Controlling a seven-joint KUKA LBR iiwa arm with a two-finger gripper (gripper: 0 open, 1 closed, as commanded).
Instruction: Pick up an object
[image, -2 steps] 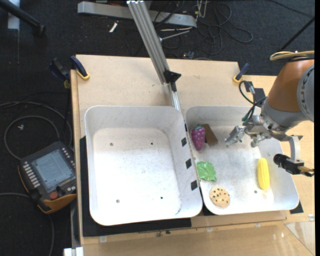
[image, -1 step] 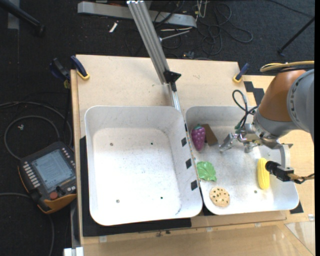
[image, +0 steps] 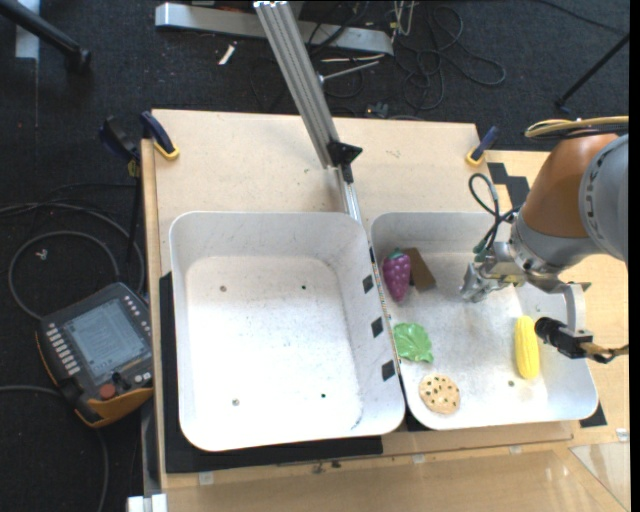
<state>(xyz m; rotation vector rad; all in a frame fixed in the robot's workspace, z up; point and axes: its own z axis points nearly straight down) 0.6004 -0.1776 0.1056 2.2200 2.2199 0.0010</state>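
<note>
The wooden bench (image: 260, 160) carries two shallow white bins side by side; the left bin (image: 200, 300) takes the bigger part of the view, and the right bin (image: 480, 415) holds all the small things; the grey arm (image: 585, 195) with its orange band reaches in from the right and bends down over the right bin's upper part; its gripper (image: 478, 285) hangs low over the bin floor, pointing down and a little to the left; the metal fingers are small and blurred here, so how far they are open I cannot tell, and nothing is seen between them; it touches none of the objects

The objects, from bigger to smaller: a yellow corn cob (image: 526, 347) lies upright in the view near the right wall, below and right of the gripper, well apart from it; a purple bunch of grapes (image: 398, 273) lies by the dividing wall at the upper left, touching a small brown block (image: 421, 270) just beside it; a green leafy piece (image: 413, 342) lies lower by the same wall; a round cookie with dark spots (image: 439, 393) lies near the front edge

Left of the bench, on the dark floor, rests a grey and orange control pendant (image: 98, 345)
</note>
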